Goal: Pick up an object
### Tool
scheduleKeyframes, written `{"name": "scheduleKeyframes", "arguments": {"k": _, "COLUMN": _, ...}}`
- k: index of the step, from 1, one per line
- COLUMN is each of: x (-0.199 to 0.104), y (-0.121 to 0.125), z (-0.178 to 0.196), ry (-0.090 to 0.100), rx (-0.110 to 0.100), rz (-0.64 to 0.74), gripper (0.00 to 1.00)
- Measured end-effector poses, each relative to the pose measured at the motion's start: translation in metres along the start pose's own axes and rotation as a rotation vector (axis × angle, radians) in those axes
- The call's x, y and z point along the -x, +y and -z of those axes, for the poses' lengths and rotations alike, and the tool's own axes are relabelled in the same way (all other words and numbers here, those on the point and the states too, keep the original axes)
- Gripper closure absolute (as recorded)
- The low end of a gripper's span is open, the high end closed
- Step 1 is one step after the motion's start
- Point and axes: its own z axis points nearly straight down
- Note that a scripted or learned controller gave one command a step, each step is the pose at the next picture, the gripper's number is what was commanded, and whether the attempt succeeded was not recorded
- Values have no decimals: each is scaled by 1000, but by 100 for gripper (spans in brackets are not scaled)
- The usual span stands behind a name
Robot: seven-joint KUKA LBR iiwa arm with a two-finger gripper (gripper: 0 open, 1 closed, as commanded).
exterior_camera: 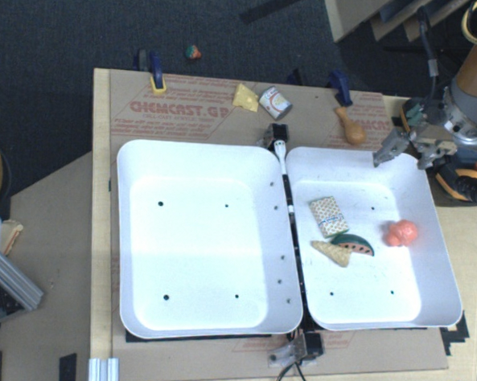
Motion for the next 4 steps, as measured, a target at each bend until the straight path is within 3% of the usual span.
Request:
{"name": "scheduleKeyframes", "arguments": {"k": 1, "x": 0, "y": 1, "z": 11, "ry": -1, "rx": 4, "rz": 1, "gripper": 100}}
{"name": "scheduleKeyframes", "arguments": {"k": 2, "x": 57, "y": 0, "z": 74, "ry": -5, "rx": 7, "rz": -3, "gripper": 100}}
{"name": "scheduleKeyframes", "arguments": {"k": 3, "x": 54, "y": -27, "z": 100, "ry": 0, "rx": 0, "rz": -2, "gripper": 100}}
{"name": "scheduleKeyframes", "arguments": {"k": 4, "x": -114, "y": -45, "z": 22, "ry": 7, "rx": -9, "rz": 14, "gripper": 100}}
